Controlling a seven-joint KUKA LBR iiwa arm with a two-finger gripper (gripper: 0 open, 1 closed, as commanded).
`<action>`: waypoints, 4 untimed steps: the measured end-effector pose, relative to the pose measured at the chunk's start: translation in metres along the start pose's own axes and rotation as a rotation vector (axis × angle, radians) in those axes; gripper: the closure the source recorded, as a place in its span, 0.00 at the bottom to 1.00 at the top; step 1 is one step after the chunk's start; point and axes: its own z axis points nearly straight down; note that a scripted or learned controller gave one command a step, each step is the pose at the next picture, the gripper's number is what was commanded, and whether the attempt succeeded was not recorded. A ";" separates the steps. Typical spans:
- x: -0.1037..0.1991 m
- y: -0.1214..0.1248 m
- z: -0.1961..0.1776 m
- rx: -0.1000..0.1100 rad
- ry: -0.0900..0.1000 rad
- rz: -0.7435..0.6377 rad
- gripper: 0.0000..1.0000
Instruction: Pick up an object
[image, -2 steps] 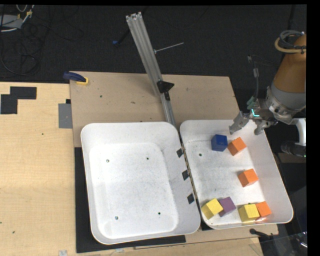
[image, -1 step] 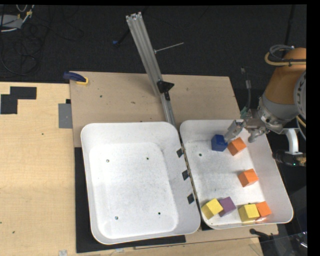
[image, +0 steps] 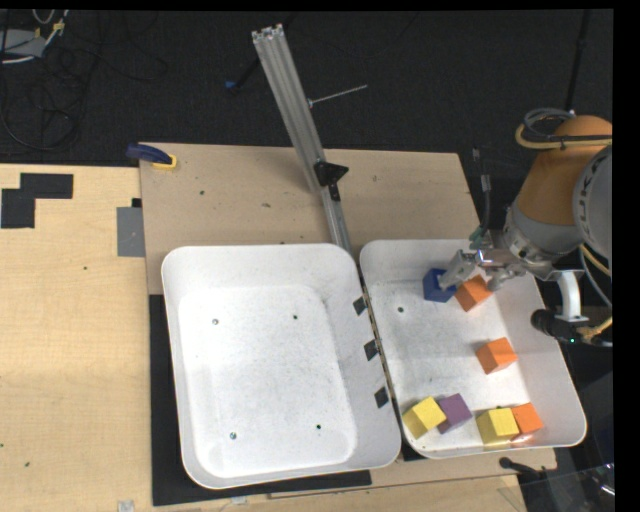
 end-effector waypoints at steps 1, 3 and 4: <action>-0.001 0.002 0.002 -0.004 -0.001 0.000 0.00; -0.001 0.008 -0.071 0.008 0.003 0.001 1.00; -0.002 0.008 -0.103 0.011 0.004 -0.001 1.00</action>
